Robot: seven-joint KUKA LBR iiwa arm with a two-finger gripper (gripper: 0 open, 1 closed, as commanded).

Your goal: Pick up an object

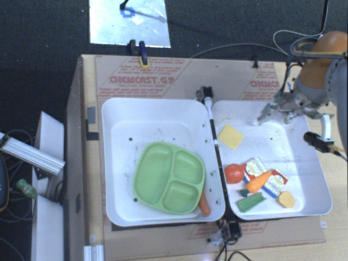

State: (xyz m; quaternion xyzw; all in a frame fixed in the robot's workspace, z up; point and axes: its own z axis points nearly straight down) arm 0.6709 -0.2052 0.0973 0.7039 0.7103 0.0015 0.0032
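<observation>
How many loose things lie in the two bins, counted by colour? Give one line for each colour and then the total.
Green: 2, the divided plate and green piece
Yellow: 2, the flat square and small chunk
Red: 1, the tomato
Orange: 2, the carrot and sausage
Printed packets: 2
Total: 9

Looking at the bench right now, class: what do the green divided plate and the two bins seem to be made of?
Green divided plate: probably moulded plastic, smooth and slightly satin; its colour is even and its compartment edges are rounded.
Left bin and right bin: likely thin formed white plastic, matte, with soft rounded rims and scuff marks.
</observation>
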